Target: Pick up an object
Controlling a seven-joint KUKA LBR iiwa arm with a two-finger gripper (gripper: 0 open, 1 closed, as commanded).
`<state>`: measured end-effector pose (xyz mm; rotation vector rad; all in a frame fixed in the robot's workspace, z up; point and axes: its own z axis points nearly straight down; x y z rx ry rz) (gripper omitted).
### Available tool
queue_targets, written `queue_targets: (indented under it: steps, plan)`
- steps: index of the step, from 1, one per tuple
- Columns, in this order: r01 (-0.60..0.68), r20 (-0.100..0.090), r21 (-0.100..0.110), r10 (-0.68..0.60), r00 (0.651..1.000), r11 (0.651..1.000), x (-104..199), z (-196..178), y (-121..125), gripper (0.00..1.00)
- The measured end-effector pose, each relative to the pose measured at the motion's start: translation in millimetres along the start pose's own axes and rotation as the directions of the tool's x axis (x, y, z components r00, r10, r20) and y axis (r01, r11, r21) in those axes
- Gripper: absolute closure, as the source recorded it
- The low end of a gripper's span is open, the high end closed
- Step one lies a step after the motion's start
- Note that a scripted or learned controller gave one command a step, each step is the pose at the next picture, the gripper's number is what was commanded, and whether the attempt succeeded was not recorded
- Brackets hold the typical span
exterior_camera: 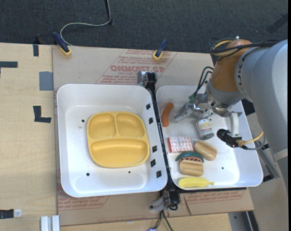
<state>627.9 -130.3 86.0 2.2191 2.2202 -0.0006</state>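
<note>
I see the gripper (pixel 184 112) low in the right bin (pixel 242 177), just beside the orange sausage (pixel 166 114). Its fingers look spread, pinching nothing.

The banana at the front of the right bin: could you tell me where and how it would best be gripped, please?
Probably at the middle of the banana, coming straight down with the fingers closing across its narrow width. It lies flat and lengthwise along the right bin's near wall, so a side approach looks blocked there; the hot dog sits close behind.
</note>
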Motion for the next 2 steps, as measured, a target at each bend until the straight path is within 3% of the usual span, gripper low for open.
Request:
queue_targets:
  steps: [1, 2]
  plan:
    - [0.001, 0.001, -0.004, -0.001, 1.0, 1.0, 1, -1, -25, 0.0]
    - [-0.001, 0.0, -0.003, 0.001, 1.0, 1.0, 26, -1, -87, 0.0]
